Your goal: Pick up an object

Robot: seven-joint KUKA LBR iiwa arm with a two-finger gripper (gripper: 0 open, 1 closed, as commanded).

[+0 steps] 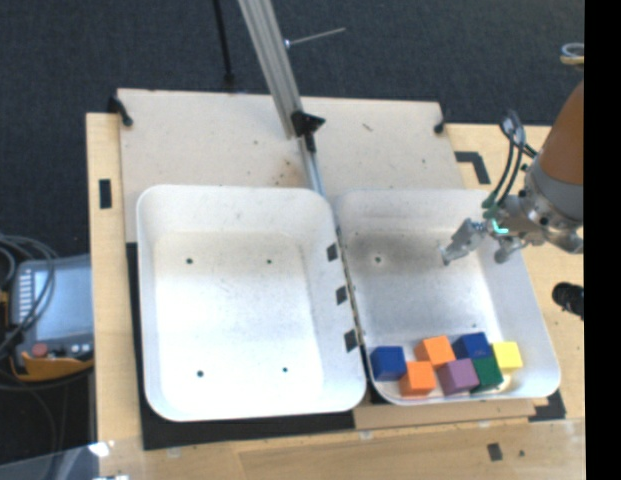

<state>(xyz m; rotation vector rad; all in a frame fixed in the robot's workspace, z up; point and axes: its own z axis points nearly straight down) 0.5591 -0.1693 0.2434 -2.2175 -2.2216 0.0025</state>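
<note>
Gripper (477, 243) hangs over the right bin (520, 298), fingers apart, holding nothing. Blocks (448, 362) cluster at that bin's near edge, well apart from it. No writing is legible.

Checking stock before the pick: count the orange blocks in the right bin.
2, both at the near end of the right bin: one orange block in the back row, another orange block in front. Others may be hidden.
</note>
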